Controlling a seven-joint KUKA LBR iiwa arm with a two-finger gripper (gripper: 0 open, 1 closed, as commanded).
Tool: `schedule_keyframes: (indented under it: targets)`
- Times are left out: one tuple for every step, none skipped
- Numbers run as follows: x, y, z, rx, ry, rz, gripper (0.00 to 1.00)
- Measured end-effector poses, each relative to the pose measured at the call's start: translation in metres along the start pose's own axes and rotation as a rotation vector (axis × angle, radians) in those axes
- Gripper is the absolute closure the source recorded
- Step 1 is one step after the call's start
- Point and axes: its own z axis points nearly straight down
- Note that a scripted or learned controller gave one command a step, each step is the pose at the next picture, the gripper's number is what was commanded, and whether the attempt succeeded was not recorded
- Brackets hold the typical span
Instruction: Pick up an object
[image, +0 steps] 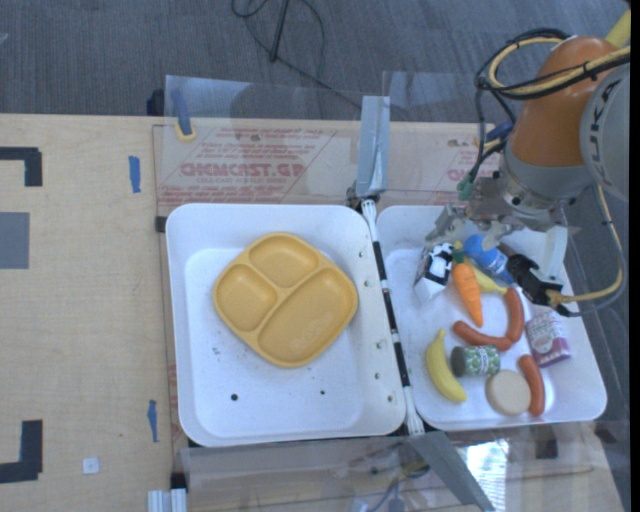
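While upright, the orange carrot (468, 290) tapers downward.

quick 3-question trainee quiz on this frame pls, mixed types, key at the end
1. True or false: the yellow divided plate lies in the left bin.
2. Multiple choice: what lies directly left of the green can in the right bin? A) the banana B) a spoon C) a red cup
3. Fill in: the tool hovers over the ___ end of the right bin, just above the carrot.

Key: 1 true; 2 A; 3 far (top of the camera view)
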Motion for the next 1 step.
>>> schedule_keyframes:
  targets:
    - [-0.0342, 0.0114, 0.1014, -0.008, -0.001, -0.021, 0.00]
